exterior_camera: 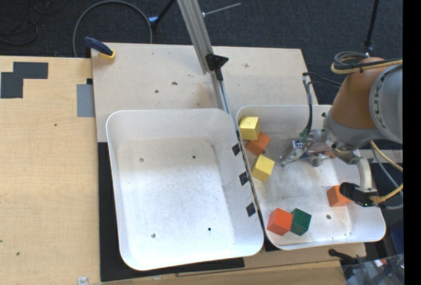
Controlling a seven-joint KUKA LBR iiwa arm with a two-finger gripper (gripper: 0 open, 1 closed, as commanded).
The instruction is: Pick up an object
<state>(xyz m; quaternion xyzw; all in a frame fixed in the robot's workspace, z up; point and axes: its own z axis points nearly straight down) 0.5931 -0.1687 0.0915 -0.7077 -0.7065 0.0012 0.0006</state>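
The right bin [368, 228] holds several small blocks. A yellow cube [249, 127] sits at its far left corner, touching an orange block [260, 143], and a second yellow cube [263, 168] lies just below them. An orange-red cube [279, 220] and a green cube [301, 221] rest side by side near the front edge. Another orange block [338, 195] lies at the right, under the arm's cables. My gripper [299, 151] hangs low over the middle of the right bin, right of the yellow cubes and apart from them.
The left bin [131, 139] adjoins the right one along a shared edge with black clips. A slanted aluminium bar [196, 24] rises behind the bins. The arm's orange band [355, 103] and cables crowd the right side.
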